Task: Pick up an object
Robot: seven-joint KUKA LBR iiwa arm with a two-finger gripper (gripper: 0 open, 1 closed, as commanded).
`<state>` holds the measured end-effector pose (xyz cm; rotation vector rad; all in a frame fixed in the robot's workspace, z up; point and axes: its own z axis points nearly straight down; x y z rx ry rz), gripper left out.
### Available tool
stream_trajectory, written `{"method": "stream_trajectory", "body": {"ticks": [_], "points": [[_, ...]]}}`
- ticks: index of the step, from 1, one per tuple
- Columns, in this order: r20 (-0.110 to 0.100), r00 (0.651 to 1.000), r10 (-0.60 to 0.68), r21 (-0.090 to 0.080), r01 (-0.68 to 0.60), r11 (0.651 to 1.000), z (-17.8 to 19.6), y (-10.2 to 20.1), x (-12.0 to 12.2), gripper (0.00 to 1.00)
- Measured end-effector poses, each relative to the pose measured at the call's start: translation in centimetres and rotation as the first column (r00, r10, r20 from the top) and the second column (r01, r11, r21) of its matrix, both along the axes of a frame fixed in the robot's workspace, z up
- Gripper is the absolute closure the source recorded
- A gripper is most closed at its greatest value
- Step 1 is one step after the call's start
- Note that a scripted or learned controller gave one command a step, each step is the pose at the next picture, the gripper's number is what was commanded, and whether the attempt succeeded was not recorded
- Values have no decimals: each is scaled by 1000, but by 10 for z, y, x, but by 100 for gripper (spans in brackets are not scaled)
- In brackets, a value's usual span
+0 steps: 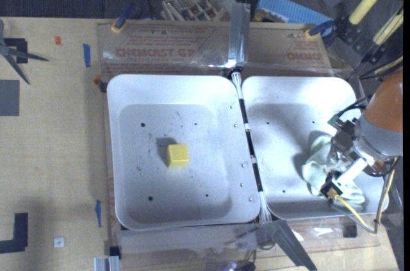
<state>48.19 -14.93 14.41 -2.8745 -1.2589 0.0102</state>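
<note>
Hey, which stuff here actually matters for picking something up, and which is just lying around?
For the job: yellow block in left bin; pale crumpled thing in right bin, by the pincer.
Lying about: dark tool and blue tape strip on the bench.

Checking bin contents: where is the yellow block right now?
In the camera view, the yellow block sits alone near the middle of the left-hand bin, on its floor and away from all its walls.

Red print, approx. "CHEMCAST GP", on clear sheet (186, 39); other txt illegible.
</note>
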Motion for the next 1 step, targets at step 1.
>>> {"method": "stream_trajectory", "body": {"ticks": [1], "points": [[-1, 990, -143, -1, 143, 990, 47, -12, 60, 100]]}}
